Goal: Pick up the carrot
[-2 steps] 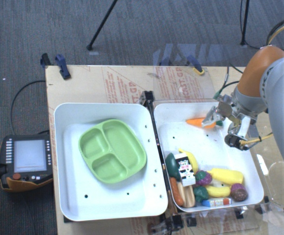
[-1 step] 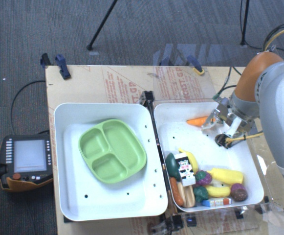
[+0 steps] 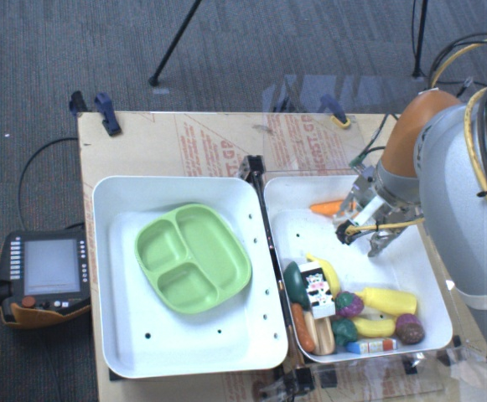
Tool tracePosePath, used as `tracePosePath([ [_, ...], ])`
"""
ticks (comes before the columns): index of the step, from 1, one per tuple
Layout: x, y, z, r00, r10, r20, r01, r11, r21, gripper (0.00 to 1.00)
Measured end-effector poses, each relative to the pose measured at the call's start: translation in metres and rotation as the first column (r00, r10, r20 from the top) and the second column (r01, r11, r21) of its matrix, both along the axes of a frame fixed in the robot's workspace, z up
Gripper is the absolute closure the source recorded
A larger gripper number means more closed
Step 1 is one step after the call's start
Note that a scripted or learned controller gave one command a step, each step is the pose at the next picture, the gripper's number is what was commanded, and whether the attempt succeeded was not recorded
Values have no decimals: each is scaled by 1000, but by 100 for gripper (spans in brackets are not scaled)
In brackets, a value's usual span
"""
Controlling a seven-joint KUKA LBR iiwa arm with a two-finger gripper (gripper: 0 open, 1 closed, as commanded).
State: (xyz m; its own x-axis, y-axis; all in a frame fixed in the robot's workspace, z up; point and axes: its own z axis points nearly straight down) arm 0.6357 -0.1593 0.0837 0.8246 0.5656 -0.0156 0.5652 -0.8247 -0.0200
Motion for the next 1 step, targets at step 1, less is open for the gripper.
tracePosePath([
  [1, -1, 26, 2, 943, -333, 8, 333, 943, -3, 0],
])
